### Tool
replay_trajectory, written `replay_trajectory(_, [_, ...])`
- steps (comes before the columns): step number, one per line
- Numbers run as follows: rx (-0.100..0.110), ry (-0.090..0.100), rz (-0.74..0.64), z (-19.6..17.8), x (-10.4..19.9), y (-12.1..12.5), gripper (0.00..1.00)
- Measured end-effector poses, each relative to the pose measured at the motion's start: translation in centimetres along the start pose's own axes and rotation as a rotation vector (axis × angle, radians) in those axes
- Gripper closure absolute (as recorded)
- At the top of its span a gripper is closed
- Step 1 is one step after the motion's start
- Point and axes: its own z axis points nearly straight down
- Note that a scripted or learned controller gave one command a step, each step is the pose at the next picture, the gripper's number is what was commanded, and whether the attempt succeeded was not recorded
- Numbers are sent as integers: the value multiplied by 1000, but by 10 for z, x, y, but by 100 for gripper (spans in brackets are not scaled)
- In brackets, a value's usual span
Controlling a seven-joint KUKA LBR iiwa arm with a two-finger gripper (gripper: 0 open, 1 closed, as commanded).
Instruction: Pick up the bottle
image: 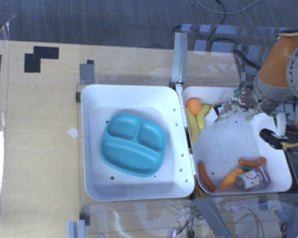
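Observation:
The bottle (252,179) lies on its side in the front right corner of the right bin (238,133). It is small, with a grey end and a reddish label. An orange carrot (230,178) touches its left end, and a red sausage (252,161) lies just behind it. My gripper (237,108) hangs over the back of the same bin, well behind the bottle and apart from it. The grey arm with its orange band (280,58) reaches in from the right.
An orange (192,105), a yellow banana (193,125) and a green-yellow piece (203,115) sit along the right bin's left wall. A second sausage (206,176) lies at its front left. The left bin (94,148) holds a blue divided plate (133,144).

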Motion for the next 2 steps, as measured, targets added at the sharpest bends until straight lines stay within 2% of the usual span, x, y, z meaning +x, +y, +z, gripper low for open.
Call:
replay_trajectory(1, [1,-1,138,-39,-14,-22,0])
replay_trajectory(2, [5,0,116,39,1,-119,0])
